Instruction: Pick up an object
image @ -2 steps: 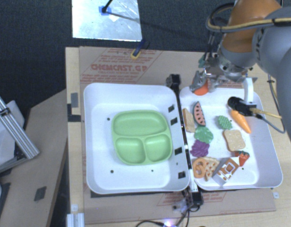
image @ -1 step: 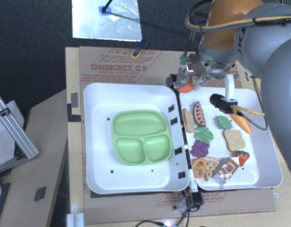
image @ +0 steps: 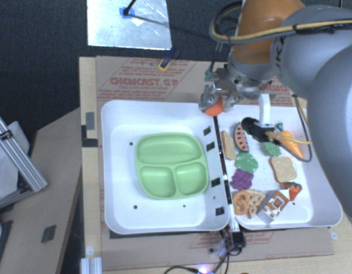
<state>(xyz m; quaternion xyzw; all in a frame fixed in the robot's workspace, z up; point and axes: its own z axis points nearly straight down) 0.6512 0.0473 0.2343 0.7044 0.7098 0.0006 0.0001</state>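
Gripper over bins' divider, orange obj betw fingers; green tray in left bin.

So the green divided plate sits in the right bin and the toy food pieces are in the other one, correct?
Not quite. The camera view shows the green divided plate in the left bin; the toy food pieces lie in the other bin, the right bin.

An orange piece sits right under the gripper, at the far edge where the two bins meet. It is small, rounded and bright orange, mostly hidden by the metal above it; whether it is lifted or resting on the rim cannot be told
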